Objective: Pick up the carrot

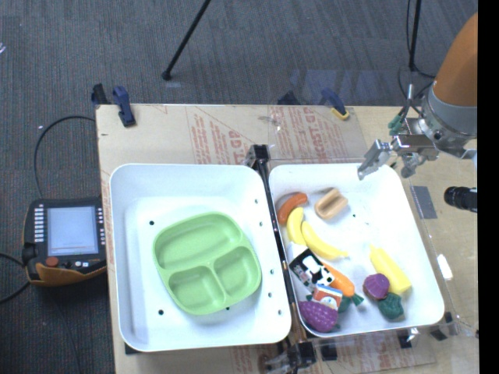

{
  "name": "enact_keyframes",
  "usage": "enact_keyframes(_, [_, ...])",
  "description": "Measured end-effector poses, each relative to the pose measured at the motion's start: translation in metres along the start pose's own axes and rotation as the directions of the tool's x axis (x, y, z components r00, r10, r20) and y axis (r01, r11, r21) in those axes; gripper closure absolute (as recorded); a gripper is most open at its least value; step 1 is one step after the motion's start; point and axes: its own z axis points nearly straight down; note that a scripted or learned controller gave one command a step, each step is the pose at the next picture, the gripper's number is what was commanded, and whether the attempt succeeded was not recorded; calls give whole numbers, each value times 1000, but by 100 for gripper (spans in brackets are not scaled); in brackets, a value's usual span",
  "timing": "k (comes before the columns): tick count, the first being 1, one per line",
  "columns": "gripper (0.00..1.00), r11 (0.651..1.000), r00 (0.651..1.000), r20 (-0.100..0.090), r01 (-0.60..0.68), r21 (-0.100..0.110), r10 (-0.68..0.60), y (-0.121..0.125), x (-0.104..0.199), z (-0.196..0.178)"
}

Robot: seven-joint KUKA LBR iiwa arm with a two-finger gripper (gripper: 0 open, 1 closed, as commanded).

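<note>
The carrot (337, 280) lies in the right bin (390, 189), toward that bin's near edge and a little left of its middle, slanting with its orange body partly tucked under a black-and-white toy (307, 269) and its green top pointing to the near right corner. Just below it, against the near left corner of the bin, sits a bunch of purple grapes (318, 315). A banana (318, 240) curves through the middle of the bin, touching the black-and-white toy at its near end, and a sausage (289, 204) lies along the bin's left wall near the far left corner, with a bread roll (331, 203) just beside it to the right. Along the right side lie a yellow corn cob (390, 269), a purple round fruit (376, 287) touching it, and a dark green piece (391, 306) near the near right corner. The end effector (387, 159) hovers over the far right corner of the right bin, well apart from the carrot; whether it is spread or pressed together I cannot tell, and nothing shows between its tips. The left bin (129, 209) holds a green divided plate (206, 263) lying flat near its middle. Beyond the table's (203, 127) left edge, a teach pendant (69, 238) rests on the floor.
</note>
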Motion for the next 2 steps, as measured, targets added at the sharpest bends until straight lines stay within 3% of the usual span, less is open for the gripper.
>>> enact_keyframes(1, [0,988,988,-6,156,15,-156,-89,60,123])
enact_keyframes(2, [0,986,986,-7,164,-27,-164,-110,43,178])
